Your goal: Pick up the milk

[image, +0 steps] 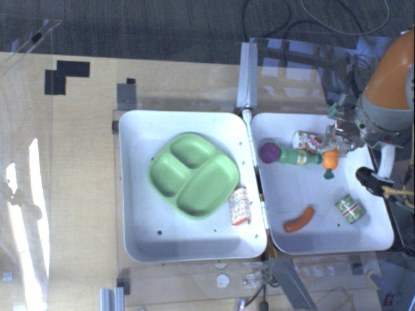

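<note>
My claw (342,133) hangs over the right bin's (324,235) far edge, beside a carrot (330,161); its state I cannot tell. The milk (240,207) lies in the left bin (139,238), against a green plate (193,175). Both bins sit on a pale bench (71,193); my arm (391,86) reaches in from the right.

A single fixed camera looked down at a slant from above the bench (78,173), far enough back to take in both white bins (133,238), with dark floor along the top of the frame.
</note>
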Tool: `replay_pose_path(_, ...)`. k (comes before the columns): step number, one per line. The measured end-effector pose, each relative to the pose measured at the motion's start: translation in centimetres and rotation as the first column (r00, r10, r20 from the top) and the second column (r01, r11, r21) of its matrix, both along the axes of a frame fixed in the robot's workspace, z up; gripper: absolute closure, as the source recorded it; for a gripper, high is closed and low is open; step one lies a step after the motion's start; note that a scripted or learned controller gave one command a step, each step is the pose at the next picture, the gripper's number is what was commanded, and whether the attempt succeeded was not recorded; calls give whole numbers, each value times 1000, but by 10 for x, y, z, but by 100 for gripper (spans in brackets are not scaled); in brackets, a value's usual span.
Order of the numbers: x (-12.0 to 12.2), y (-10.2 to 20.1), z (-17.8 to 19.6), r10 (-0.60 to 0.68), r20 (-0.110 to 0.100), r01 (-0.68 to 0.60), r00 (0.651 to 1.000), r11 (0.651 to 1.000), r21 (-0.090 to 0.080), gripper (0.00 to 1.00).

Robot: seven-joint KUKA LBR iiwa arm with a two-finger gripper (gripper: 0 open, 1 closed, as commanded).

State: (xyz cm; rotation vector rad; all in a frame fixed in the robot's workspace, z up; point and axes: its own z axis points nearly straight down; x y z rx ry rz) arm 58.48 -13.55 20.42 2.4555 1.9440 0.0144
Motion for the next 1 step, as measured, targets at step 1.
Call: replay_pose_path(1,2,1,11,8,6,-8,1000,1000,-1,100)
